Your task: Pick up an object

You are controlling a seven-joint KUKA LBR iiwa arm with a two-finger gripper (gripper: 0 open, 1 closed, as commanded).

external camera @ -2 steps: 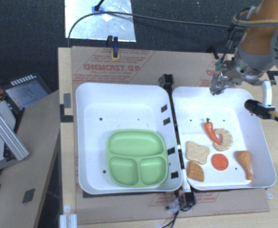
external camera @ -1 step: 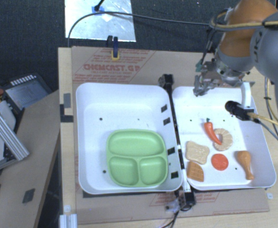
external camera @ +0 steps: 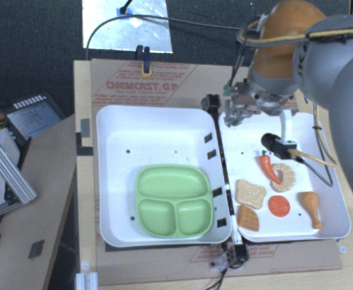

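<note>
My gripper [external camera: 235, 117] hangs over the far left corner of the right bin [external camera: 330, 162], with the grey arm and its orange band above it. Toy foods lie toward the near side of this bin: a red chili pepper [external camera: 267, 167] leaning on a round tan biscuit [external camera: 284, 177], a pale bread slice [external camera: 250, 193], an orange-brown wedge [external camera: 248, 218], a red tomato slice [external camera: 279, 206] and a brown chicken drumstick [external camera: 312, 208]. The gripper is well behind all of them, touching none, and nothing shows in its grasp.
The left bin [external camera: 122, 138] holds a green divided plate [external camera: 173, 200] at its near side. A black divider [external camera: 219, 156] runs between the bins. A brown cardboard sheet [external camera: 152, 83] lies under both bins.
</note>
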